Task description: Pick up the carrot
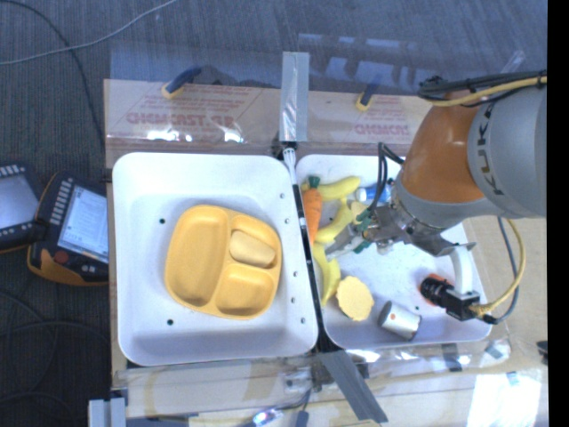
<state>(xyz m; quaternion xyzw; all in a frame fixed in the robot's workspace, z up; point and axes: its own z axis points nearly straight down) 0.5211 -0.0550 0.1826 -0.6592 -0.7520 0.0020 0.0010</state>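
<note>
Grey carpet surrounds your bench, where two white bins sit side by side. Your carrot [312,210] lies along the right bin's [444,327] left wall near the far corner, hemmed in by bananas [336,189], which leaves little room for a finger on its inner side. Your gripper [348,241] hangs just beside it over the bananas; I cannot tell how its claw stands. A yellow tray [222,261] fills the left bin's [142,327] middle. A yellow disc [354,299] and a metal cup [397,319] rest toward the near edge.

Two white bins [133,238], one yellow tray [222,261], one carrot [312,207], one metal can [397,319].
</note>
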